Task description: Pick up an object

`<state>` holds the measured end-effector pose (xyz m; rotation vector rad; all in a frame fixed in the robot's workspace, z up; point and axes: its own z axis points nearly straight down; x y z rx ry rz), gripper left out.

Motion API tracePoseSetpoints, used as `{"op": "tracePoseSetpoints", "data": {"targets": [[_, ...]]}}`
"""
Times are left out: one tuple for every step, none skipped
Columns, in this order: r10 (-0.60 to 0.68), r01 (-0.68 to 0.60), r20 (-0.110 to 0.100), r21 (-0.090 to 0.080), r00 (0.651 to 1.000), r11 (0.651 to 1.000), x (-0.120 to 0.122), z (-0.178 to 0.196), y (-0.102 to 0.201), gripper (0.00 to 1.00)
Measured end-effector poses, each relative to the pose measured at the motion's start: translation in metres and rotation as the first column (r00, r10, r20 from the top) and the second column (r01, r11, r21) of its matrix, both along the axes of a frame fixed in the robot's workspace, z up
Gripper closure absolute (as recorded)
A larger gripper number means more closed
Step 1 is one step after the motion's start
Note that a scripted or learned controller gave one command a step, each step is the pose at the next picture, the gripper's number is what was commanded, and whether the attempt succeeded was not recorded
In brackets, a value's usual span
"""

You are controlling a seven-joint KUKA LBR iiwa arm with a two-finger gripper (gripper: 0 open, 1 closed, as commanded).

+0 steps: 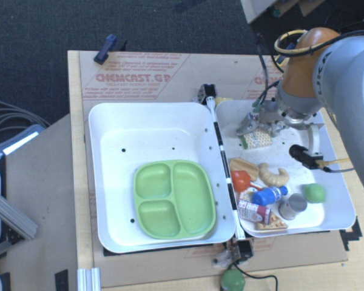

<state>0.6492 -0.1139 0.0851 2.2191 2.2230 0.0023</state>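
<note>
2 white bins (109, 162), 1 green tray (173, 199), 1 btl (268, 195)

The brown protective sheet (133, 74) covering the bench carries red print reading "CHEMCAST GP" in large letters; smaller lines beneath are illegible. The same print repeats, partly hidden, near the arm. The small carton's (250, 211) label is unreadable.

Left of the claw (256, 124), the green plate (173, 197) looks smooth matt plastic; the white bins (109, 132) glossy plastic; the bench (139, 74) matt board.
</note>
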Motion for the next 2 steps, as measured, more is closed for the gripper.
{"op": "tracePoseSetpoints", "data": {"targets": [[0.0,0.0,0.002,-0.002,1.0,1.0,0.0,0.01,-0.001,1.0],[0.0,0.0,0.001,0.0,1.0,1.0,-0.022,0.101,0.072,1.0]]}}
